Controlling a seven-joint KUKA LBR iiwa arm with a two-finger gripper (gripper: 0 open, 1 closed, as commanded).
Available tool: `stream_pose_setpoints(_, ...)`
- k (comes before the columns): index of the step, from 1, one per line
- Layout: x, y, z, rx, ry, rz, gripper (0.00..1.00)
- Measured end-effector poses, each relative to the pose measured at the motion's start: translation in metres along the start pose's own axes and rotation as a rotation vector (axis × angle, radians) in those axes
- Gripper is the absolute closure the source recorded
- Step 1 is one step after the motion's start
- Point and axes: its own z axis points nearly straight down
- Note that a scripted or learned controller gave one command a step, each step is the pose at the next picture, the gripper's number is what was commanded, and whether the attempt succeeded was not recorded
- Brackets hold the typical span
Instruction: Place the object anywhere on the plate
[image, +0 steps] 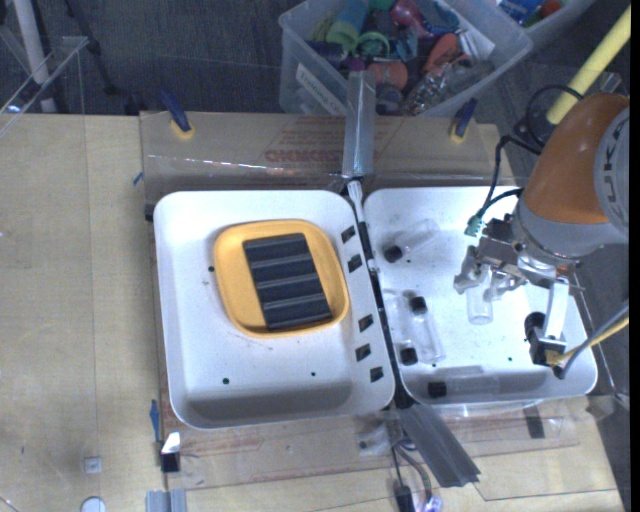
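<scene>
Two clear little bottles with dark caps lie in the right bin (500, 378), near the wall it shares with the left bin (190, 365). The upper bottle (410, 242) lies at a slant near the bin's top. The lower bottle (421, 322) lies lengthwise near the middle of the wall, with a small dark cap (408, 354) just below it. A third clear piece (480, 306) sits right under the gripper (487, 282), which hangs over the middle of the right bin. Whether that piece is held, and whether the gripper is open or closed, I cannot tell.

The grey arm (575, 190) with its orange band reaches in from the right. The yellow plate (228, 292) lies in the left bin, well apart from the bottles, with a dark ridged block (288, 282) resting on it. Behind the bins stands a clear tub (300, 60) of colourful odds and ends.
</scene>
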Motion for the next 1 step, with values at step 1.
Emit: stream_pose_setpoints(1,0.0000,0.0000,0.0000,0.000,0.000,0.000,0.00)
